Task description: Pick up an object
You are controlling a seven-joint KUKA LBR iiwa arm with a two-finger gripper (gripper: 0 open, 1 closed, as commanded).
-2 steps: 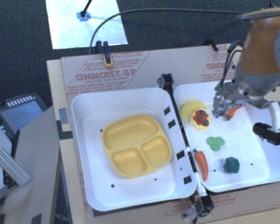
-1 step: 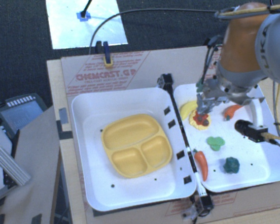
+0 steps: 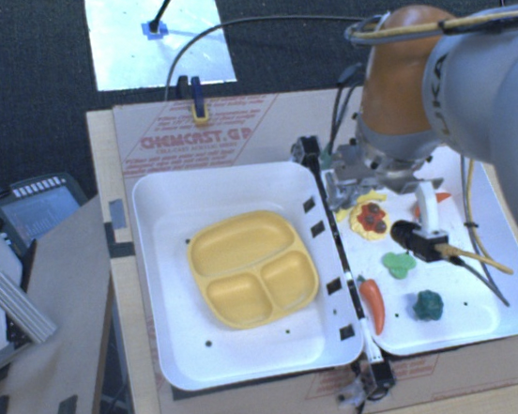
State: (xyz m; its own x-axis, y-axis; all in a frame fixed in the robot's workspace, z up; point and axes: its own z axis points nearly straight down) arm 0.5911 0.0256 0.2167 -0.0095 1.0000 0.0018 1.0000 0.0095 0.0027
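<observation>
We cannot tell how the gripper point(image 3: 359, 179) stands, its tip hidden under the arm over the right bin point(image 3: 501, 321), where a carrot point(image 3: 374, 303) lies by the divider, while the 2 bins rest on cardboard point(image 3: 230, 129).

You get bright, even overhead light. White bins point(image 3: 227, 182) near blown out, little surface detail. Foil sheet point(image 3: 158, 33) beyond bins glares hard. Soft shadow under arm point(image 3: 468, 70), which looks slightly blurred. Dark floor around bins murky, grainy.
</observation>
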